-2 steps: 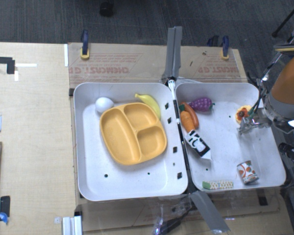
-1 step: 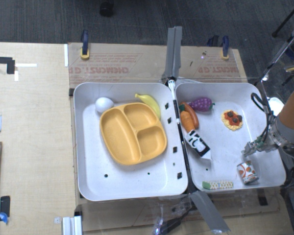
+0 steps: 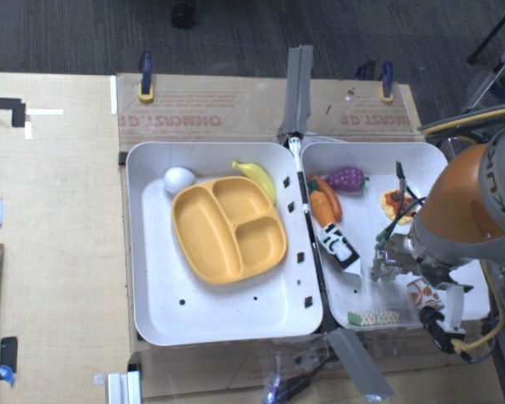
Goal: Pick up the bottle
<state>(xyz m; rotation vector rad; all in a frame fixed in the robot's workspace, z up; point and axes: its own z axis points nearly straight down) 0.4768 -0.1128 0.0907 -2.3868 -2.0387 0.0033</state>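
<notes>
White plastic walls frame the two bins we see side by side on the bench: the left bin [image 3: 147, 251] and the right bin [image 3: 362, 162]. In the right bin, close against its left wall, lies the bottle [image 3: 337, 246], a small white one with black markings, on its side and slanted with one end toward the carrot and the other toward the bin's middle. We see the gripper [image 3: 387, 263] hanging low over the same bin, to the right of the bottle and near it, but apart from it; a strip of bare bin floor shows between them. We cannot tell whether the gripper is spread or closed, since the wrist and its fittings crowd that spot, and we see nothing held there. The bottle lies free on the bin floor. Just above the bottle an orange carrot [image 3: 323, 202] lies along the left wall, and beside its top end sits a bunch of purple grapes [image 3: 346, 178]. A small red and yellow item [image 3: 394, 202] lies further right, partly behind the arm [image 3: 463, 209], whose orange band bulks large over the bin's right side. In the left bin we see a yellow divided plate [image 3: 227, 230], a banana [image 3: 257, 178] at its upper edge, and a white egg [image 3: 178, 178] at its upper left.
</notes>
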